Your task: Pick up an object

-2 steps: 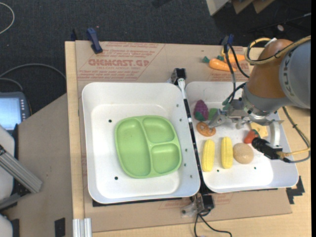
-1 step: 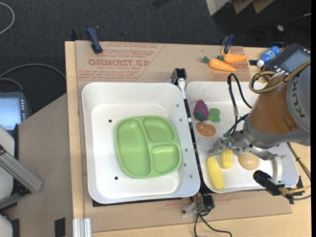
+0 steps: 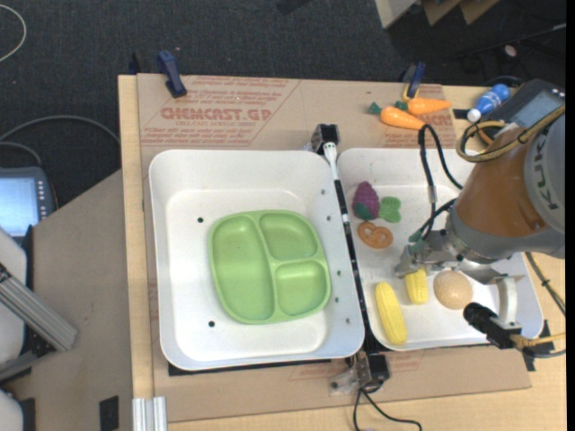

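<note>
Printed across the cardboard (image 3: 216, 110) behind the left bin (image 3: 171, 241), "CHEMCAST GP" is reading in red. Near the right bin's (image 3: 395, 160) front edge, a toy corn cob (image 3: 389, 312) is lying lengthwise, front to back. Just right, the gripper (image 3: 415, 272) is hanging over a short yellow piece (image 3: 416, 286), apparently corn; the finger gap is too obscured to judge.

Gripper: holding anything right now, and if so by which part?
Cannot be told. The gripper sits low in the right bin, right above the short piece of corn, but no object shows between its fingers.
</note>
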Action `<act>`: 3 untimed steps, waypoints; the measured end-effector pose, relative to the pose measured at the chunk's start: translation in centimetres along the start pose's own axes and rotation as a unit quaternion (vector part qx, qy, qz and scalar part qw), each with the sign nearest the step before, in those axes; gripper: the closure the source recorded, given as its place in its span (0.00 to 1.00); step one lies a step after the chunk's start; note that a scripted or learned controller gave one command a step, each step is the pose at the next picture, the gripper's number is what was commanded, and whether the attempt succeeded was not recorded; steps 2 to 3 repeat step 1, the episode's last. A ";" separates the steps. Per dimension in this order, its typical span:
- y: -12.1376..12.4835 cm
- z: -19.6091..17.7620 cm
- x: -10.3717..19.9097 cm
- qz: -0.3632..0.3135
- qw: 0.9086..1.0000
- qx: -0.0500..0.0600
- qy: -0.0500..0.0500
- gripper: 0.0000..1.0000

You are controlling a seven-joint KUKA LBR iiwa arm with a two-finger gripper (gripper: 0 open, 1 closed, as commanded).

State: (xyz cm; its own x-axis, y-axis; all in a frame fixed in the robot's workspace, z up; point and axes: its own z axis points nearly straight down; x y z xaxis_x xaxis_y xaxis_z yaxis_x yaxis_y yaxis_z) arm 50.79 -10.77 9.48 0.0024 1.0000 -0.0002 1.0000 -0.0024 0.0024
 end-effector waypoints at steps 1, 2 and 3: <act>3.6 -9.6 7.6 -0.006 1.000 -0.005 0.001 1.00; 3.6 -9.6 7.6 -0.006 1.000 -0.005 0.001 1.00; 3.6 -9.6 7.6 -0.006 1.000 -0.005 0.001 1.00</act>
